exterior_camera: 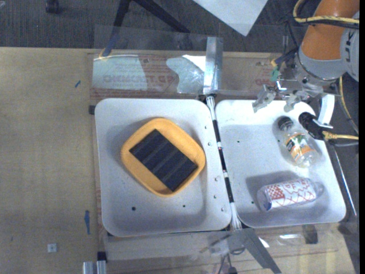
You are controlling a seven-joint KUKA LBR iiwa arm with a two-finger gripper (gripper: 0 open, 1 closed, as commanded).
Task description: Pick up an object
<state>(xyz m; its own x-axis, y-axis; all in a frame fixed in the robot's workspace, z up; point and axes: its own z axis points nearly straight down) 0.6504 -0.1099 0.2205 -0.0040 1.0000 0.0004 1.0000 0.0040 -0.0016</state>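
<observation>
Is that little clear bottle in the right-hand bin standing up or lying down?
Lying down. The small clear plastic bottle rests on its side on the right white bin's floor, dark cap toward the far rim.

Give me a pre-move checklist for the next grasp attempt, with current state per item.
1. Hand above the right bin's far edge: ok.
2. Nothing between the hand's fingers: ok, no object seen there.
3. Finger opening: cannot tell.
4. Nearest target, small clear bottle, lying free in the right bin: ok.
5. Red-and-white patterned can on its side, apart from the bottle: ok.
6. Yellow tray with dark insert sits in the left bin, out of the way: ok.
</observation>
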